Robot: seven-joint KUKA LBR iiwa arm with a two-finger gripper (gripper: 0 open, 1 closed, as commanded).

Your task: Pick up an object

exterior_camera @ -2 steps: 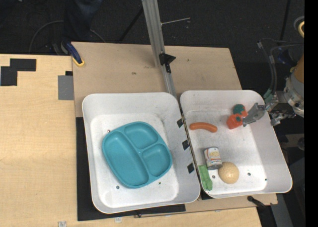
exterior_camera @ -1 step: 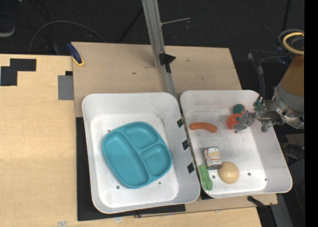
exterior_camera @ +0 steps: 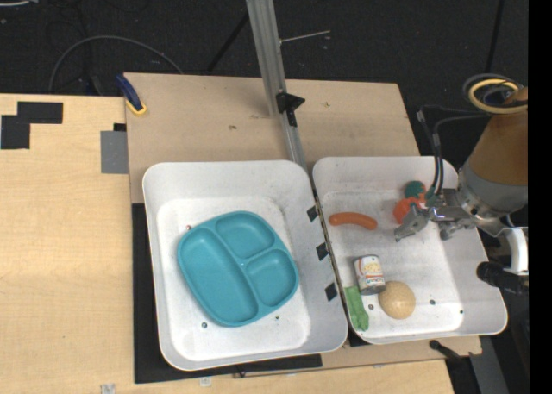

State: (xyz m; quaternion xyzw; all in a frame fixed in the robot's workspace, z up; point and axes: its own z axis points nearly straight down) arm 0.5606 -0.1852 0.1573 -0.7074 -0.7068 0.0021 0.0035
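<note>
Left bin (exterior_camera: 164, 211): teal divided plate (exterior_camera: 237, 267), lying flat.
Right bin (exterior_camera: 483, 319): orange sausage (exterior_camera: 353, 221) near centre; small can (exterior_camera: 371, 272) just above tan ball (exterior_camera: 398, 300); green strip (exterior_camera: 356, 308) along left wall.
Gripper (exterior_camera: 412, 227): low over right bin's upper right; finger state impossible to tell.
Beside gripper: orange-red piece (exterior_camera: 404, 209) and teal piece (exterior_camera: 415, 187), touching each other; grip on either not discernible.
</note>
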